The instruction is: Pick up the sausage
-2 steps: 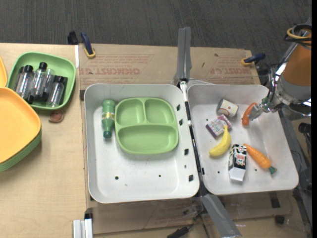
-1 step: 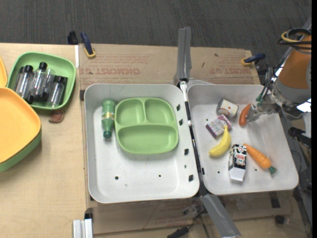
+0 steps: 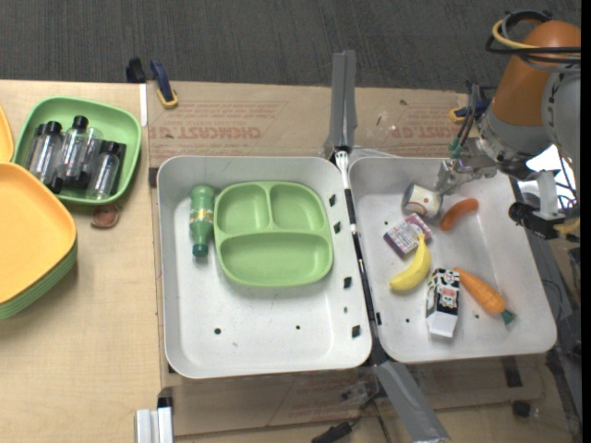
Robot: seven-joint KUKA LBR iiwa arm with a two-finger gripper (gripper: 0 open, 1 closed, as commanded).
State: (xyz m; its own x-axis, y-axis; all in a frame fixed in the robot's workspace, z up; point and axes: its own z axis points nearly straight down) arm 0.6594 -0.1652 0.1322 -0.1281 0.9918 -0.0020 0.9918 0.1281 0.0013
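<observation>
Two white bins, listed left to right. Left bin (image 3: 175,330): green bottle (image 3: 200,218), green divided plate (image 3: 273,232). Right bin (image 3: 526,330): banana (image 3: 413,268), milk carton (image 3: 444,302), carrot (image 3: 482,292); sausage (image 3: 459,211) at one o'clock of banana. Gripper (image 3: 450,178) at ten o'clock of sausage, finger state unreadable. Advice: shift toward four o'clock, straddle sausage's short axis, then descend.

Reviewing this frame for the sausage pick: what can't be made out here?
- Gripper: small and dark in the camera view; its finger state and any contact with the sausage can't be read.
- Small purple packet: print too small to read.
- Bottles in the green tray: labels too small.
- Arm: cut off by the right edge.
- Yellow plates: cut off by the left edge.
</observation>
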